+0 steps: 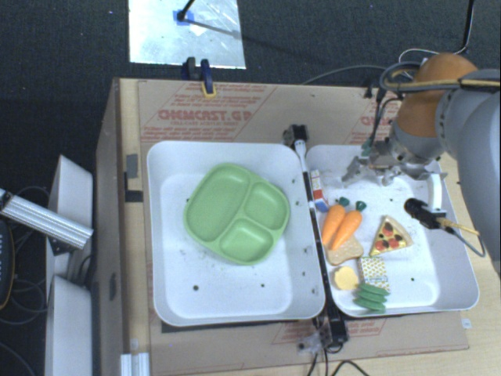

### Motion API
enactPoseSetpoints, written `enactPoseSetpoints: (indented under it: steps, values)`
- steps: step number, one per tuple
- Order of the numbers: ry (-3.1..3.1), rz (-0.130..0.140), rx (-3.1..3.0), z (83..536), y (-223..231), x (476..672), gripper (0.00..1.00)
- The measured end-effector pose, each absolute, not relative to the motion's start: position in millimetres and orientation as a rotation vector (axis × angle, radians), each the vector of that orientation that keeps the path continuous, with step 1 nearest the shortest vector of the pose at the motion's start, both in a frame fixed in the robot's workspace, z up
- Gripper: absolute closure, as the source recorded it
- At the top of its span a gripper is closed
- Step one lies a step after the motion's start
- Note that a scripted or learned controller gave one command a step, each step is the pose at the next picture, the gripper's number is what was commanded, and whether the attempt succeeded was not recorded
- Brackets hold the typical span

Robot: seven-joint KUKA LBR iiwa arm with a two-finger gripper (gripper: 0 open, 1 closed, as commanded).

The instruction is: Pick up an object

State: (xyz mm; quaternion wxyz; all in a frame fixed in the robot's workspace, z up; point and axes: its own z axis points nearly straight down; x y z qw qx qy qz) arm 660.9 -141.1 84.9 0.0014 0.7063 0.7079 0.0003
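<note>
The arm (470, 120) is a thick, smooth grey tube with a rounded orange band (434, 92) near its wrist. Dark cables (399, 67) loop beside it, above a small metal gripper (374, 168).

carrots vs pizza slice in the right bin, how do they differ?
The carrots are two long orange tapered pieces with green tops, lying side by side; the pizza slice is a single flat triangle with a tan crust and mixed-colour toppings. The carrots lie near the divider, their lower ends on a tan slice; the pizza slice lies apart, farther right. Both are toy foods in the right bin.
</note>
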Motion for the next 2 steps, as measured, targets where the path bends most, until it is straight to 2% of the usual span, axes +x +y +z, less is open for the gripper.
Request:
enactPoseSetpoints:
  steps: [1, 2]
  values:
    - [2.226, 0.001, 2.216, 84.5, -123.0, 651.6, 0.0]
    - [2.222, 0.002, 2.217, 85.3, -131.2, 656.5, 0.0]
